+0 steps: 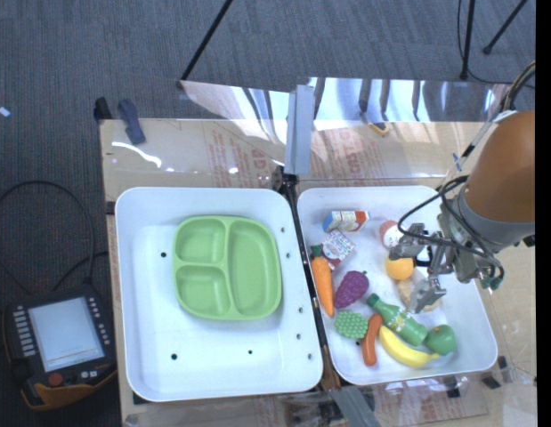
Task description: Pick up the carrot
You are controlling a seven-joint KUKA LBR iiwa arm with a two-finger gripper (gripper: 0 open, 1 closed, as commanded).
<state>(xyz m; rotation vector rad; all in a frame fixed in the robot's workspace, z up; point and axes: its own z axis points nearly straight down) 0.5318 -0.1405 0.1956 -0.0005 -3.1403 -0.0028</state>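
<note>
The carrot, orange with a green top, lies lengthwise along the left wall of the right bin, its tip pointing toward the front. My gripper hangs over the right half of that bin, well to the right of the carrot and apart from it. It sits just below a small orange fruit and above a green bottle. Nothing of the carrot is near the gripper.
Purple grapes lie right beside the carrot, with a wrapped packet and a small can behind. A green knobbly toy, a red chili, a banana and a lime crowd the front. The left bin holds a green divided plate.
</note>
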